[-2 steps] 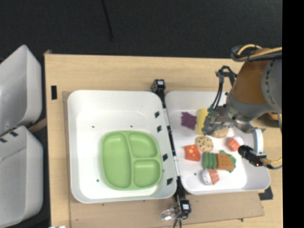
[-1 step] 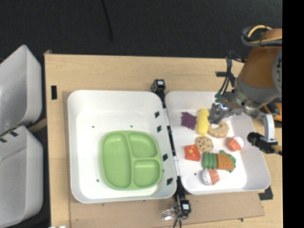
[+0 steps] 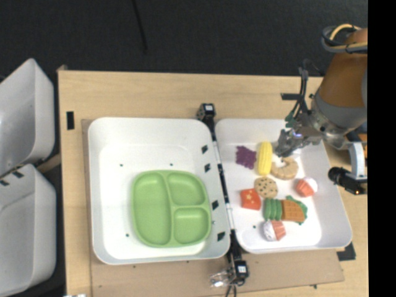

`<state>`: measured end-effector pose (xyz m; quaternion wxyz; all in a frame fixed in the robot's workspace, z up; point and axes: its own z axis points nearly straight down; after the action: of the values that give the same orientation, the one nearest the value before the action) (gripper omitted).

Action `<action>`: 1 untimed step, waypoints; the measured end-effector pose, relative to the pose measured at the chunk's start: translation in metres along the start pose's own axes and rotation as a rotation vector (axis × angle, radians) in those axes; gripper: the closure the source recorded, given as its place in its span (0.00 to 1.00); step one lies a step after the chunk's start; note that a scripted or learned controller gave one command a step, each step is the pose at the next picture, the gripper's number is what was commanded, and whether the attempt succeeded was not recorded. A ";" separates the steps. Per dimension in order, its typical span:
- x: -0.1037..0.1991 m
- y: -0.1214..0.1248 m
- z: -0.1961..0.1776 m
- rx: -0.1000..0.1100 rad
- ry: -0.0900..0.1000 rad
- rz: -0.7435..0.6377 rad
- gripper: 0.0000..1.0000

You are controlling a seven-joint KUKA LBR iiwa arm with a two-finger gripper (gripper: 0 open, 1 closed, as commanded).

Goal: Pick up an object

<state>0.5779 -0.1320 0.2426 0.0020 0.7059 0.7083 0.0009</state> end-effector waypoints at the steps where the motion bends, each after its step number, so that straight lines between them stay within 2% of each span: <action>1: 0.035 0.027 0.003 0.001 0.001 -0.002 1.00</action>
<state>0.6045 -0.0967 0.2395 0.0012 0.7052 0.7090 0.0008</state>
